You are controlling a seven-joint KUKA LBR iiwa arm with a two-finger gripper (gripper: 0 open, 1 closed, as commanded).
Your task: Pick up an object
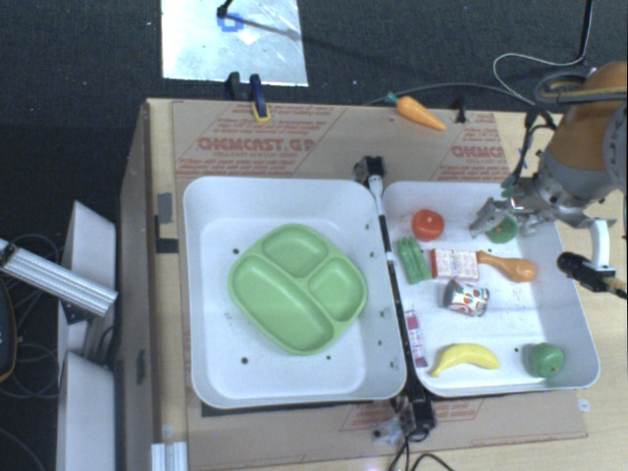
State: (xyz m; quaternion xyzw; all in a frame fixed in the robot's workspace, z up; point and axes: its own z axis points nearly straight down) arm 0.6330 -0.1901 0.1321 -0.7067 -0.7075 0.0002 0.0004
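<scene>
White bins side by side on brown board printed CHEMCAST GP (257,145). Left bin (211,214): holding one pale green divided plate (297,287), three compartments, lying flat near centre. Right bin (571,314): holding the loose items. At the far left, red tomato (428,225); just below it, ribbed green oblong piece (409,261) along the left wall. Beside that, white and red packet (455,264), touching or nearly touching an orange piece with a rounded end (510,267) to its right. Below the packet, small can (466,298) on its side. Near the front edge, yellow banana (464,358), and well to its right a round green fruit (545,360) in the front right corner. Grey arm with orange band (579,140) entering from the right, over the right bin's far right corner. Gripper (505,219) low over a small green item (502,230) at the far side of that bin, right of the tomato; item partly hidden by metal. Open or closed: cannot tell; no grasp confirmed. Outside the bins: orange carrot (421,113) at the bench's far edge, blue clamp (258,98) at the far left edge, shiny sheet (234,27) on the dark floor beyond.
</scene>
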